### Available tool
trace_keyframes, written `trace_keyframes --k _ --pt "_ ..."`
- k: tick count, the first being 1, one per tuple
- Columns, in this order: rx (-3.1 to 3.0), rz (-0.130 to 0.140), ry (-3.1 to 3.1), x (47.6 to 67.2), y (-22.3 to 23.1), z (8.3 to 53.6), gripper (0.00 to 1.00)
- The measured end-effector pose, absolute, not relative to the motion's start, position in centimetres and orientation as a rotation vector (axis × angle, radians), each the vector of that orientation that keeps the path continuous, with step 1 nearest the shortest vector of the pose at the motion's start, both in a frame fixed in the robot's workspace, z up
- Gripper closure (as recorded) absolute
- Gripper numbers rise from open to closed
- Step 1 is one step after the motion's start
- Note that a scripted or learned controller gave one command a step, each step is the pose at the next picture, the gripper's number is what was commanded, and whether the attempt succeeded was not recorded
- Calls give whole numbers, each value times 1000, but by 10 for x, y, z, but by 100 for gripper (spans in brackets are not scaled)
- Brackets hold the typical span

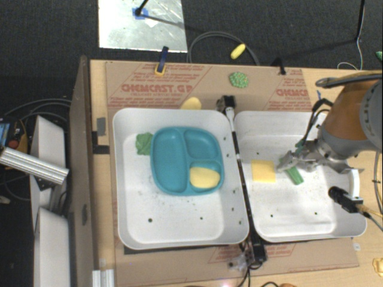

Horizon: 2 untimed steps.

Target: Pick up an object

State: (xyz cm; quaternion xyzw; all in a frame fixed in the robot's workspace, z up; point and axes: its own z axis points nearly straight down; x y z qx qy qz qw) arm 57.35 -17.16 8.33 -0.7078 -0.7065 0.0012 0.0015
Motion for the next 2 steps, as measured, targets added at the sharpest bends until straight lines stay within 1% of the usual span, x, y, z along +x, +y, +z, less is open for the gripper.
trace_keyframes --k 1,2 --pt "-2222 -4 -2226 577 -170 95 100" --pt "-2213 -14 -2241 608 -102 183 100"
